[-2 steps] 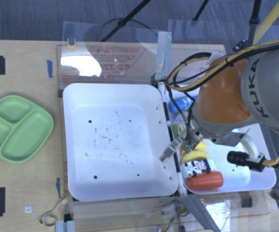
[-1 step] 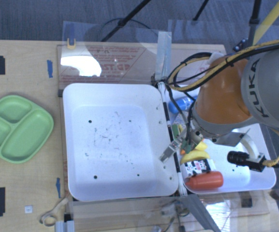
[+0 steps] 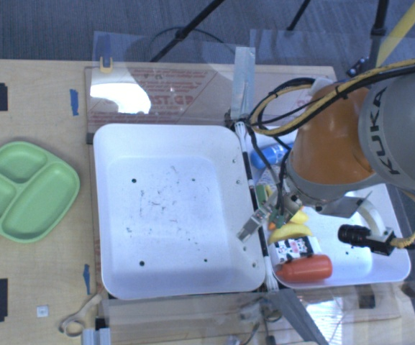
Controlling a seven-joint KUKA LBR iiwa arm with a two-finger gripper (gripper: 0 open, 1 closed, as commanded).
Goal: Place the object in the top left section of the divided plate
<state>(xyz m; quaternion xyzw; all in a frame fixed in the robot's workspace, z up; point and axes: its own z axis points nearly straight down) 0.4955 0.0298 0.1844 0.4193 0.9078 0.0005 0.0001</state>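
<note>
divided plate (image 3: 26, 190) left of both bins (image 3: 113, 214).

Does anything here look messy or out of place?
Mostly tidy. The green divided plate sits off on the bench, outside both bins, and sits askew. The left bin shows scuff marks; objects crowd the right bin under the arm.

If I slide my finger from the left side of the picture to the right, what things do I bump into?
Green divided plate → left white bin → yellow object and red object in the right white bin, beneath the arm.
</note>
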